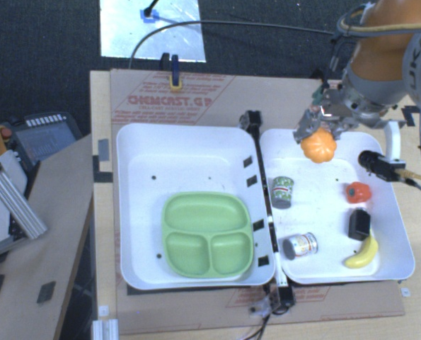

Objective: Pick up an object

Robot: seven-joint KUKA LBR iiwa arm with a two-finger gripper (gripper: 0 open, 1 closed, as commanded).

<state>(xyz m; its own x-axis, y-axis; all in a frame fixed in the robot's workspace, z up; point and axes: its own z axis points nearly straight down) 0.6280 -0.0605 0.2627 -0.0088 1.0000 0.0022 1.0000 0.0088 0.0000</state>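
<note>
End effector grips the orange fruit above the right bin, as I read it; lift appears done, carry remains

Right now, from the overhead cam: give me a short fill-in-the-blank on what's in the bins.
1. The green divided tray lies in the ___ bin.
2. The gripper is at the far end of the right bin, with an ___ fruit right under it.
3. The banana lies just in front of a ___ block.

Missing words: left; orange; black
</note>
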